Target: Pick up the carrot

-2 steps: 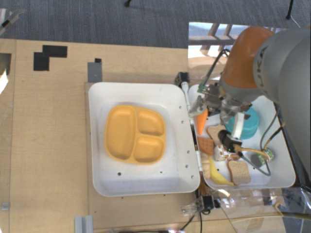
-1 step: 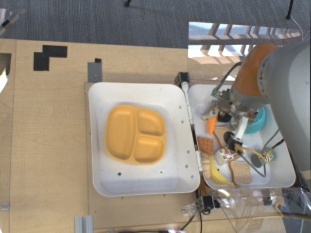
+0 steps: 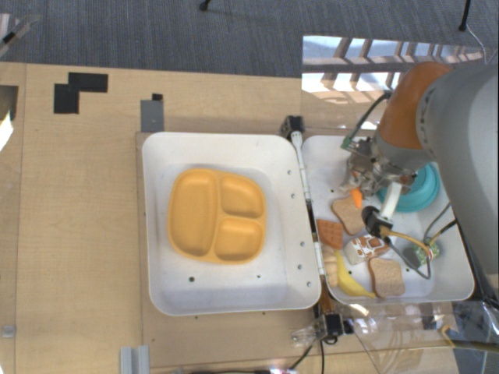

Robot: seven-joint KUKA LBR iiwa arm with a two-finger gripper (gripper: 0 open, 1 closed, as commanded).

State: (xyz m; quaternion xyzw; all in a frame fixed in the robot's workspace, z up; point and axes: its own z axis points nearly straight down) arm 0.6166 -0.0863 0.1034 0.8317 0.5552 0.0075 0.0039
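Currently:
Carrot: the carrot (image 3: 357, 197) shows as a small orange bit in the right bin (image 3: 461, 285), toward its middle, just beside a toast slice (image 3: 348, 214).
Gripper: the gripper (image 3: 365, 179) hangs directly over the carrot; how wide it stands and whether it has hold of anything I cannot tell.
Progress: approach looks made; grasp unconfirmed, lift left to do.
Neighbours: teal bowl (image 3: 422, 190) toward the bin's right edge; cracker (image 3: 330, 234), banana (image 3: 346, 280) and second toast (image 3: 387, 276) toward its near edge.
Room: crowded around the carrot; clearest way out is straight up.
Left bin: left bin (image 3: 160, 224) holds a yellow tray (image 3: 217, 215), well apart.
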